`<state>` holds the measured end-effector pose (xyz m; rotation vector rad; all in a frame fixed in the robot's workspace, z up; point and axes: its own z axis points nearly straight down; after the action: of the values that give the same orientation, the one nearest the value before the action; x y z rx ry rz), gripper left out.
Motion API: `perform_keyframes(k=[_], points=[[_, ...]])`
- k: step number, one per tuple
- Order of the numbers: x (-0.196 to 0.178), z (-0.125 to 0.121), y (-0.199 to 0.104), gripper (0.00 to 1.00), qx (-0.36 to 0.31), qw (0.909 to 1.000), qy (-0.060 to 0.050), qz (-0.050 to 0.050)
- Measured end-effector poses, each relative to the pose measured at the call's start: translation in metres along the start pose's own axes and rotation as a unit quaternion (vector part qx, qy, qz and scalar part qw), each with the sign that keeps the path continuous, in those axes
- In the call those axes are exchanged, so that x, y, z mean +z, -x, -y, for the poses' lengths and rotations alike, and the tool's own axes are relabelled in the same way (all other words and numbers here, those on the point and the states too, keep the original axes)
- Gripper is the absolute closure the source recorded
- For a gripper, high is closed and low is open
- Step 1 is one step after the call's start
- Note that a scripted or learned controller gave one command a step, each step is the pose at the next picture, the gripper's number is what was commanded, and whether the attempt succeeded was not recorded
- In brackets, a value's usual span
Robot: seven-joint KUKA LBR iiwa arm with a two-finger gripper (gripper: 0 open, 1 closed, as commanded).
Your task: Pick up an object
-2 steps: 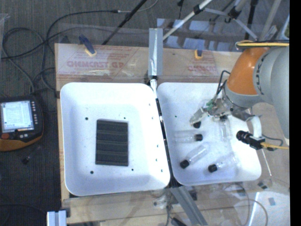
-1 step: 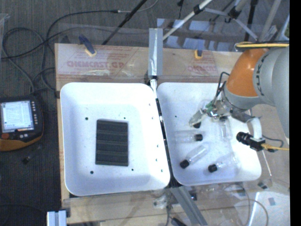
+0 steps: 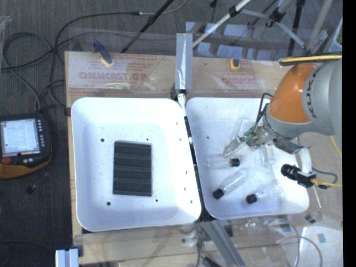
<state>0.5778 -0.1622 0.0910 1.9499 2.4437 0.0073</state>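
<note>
The gripper [image 3: 257, 136] is low over the far part of the right bin [image 3: 207, 115], under the grey arm [image 3: 334, 96] with its orange band [image 3: 289, 96], which comes in from the right. I cannot tell if it is released or clenched, because the wrist covers that part and the things below it are transparent. Just to its left lies a clear plastic piece [image 3: 235, 144], tilted, and it seems to be very close to the tool, but contact is not sure. Nearer to the camera are three clear vials with black caps: one small cap [image 3: 235, 162] near the bin's middle, a longer clear vial [image 3: 228, 184] lying at a slant near the bin's left wall, and another vial [image 3: 262, 194] near the front right corner. The left bin [image 3: 89, 115] holds a dark ribbed rectangular block [image 3: 132, 168], flat in its middle, well apart from the arm. On the floor at the far left lies a control pendant [image 3: 22, 142] with a lit screen.
</note>
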Motion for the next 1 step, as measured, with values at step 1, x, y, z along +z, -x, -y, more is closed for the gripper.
perform_keyframes(k=[1], points=[[0.0035, -0.0809, 0.0394, 0.00, -0.037, 0.9993, -0.002, -0.002]])
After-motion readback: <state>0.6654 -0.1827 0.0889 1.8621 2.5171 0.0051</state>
